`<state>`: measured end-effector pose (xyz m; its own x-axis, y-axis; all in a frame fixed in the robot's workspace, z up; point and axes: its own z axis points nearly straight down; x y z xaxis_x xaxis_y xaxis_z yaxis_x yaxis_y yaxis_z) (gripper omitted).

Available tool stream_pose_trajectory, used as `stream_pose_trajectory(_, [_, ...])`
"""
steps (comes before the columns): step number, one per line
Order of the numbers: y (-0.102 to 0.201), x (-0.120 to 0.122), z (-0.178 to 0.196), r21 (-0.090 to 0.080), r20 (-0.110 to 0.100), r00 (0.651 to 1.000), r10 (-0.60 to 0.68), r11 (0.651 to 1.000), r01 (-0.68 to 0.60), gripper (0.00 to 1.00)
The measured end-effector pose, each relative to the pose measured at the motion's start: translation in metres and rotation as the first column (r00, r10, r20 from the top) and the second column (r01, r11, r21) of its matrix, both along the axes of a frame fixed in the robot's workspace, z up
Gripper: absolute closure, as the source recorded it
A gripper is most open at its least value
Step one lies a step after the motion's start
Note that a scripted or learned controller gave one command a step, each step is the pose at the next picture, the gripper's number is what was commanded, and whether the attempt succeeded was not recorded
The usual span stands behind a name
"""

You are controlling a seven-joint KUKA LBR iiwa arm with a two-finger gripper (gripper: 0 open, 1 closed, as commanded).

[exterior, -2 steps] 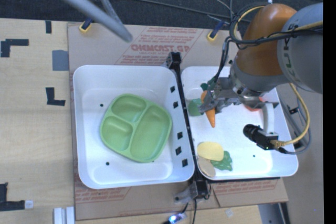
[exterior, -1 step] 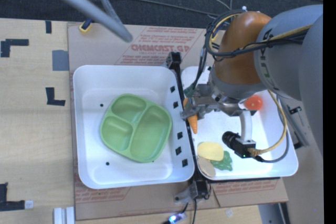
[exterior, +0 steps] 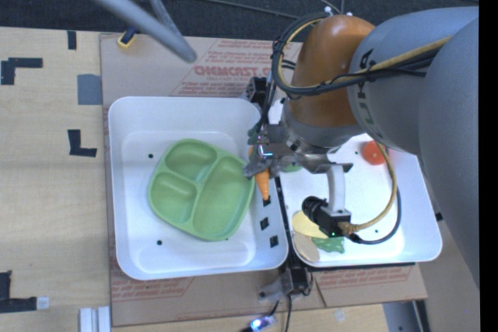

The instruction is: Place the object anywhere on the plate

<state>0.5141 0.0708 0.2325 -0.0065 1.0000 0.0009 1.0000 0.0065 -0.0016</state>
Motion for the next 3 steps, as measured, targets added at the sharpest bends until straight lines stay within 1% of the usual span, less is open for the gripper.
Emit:
stream_pose_trajectory(1, [0.058, -0.014, 0.001, 0.001, -0.001, 1.000, 0.002, 1.000, -0.002, 1.00])
stream_pose_trajectory(2, [0.111, -0.006, -0.018, -0.001, -0.002, 1.000, 0.000, 1.000, 0.000, 1.00])
stream_pose_trajectory(3, [0.108, -0.006, -0.017, -0.002, -0.001, 1.000, -0.004, 1.000, 0.004, 0.00])
